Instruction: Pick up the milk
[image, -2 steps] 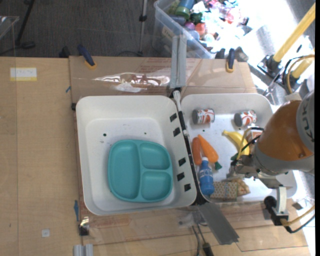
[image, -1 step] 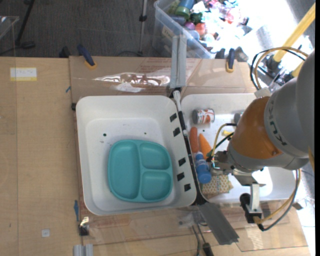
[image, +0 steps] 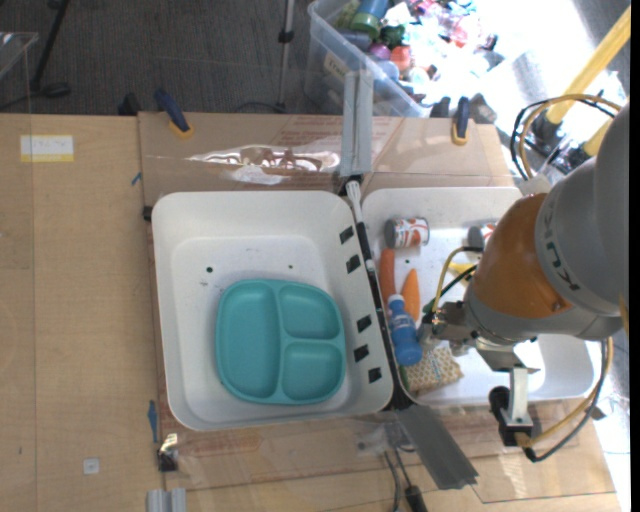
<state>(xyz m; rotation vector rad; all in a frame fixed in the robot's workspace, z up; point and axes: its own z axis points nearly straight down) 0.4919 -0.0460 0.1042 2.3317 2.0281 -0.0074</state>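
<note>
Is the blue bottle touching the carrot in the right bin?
Touching. The camera view shows the blue bottle lying alongside the carrot, their edges meeting with no bin floor visible between them.

Robotics lab, wooden bench (image: 70, 300) with two white bins (image: 180, 250) lower centre, clear storage tub (image: 350, 60) of bright toys upper right, grey carpet upper left

Your wooden bench (image: 70, 300) carries two shallow white bins side by side: the left bin (image: 180, 250) and the right bin (image: 560, 375), touching along a shared edge, with cardboard (image: 240, 135) under their far side.
</note>
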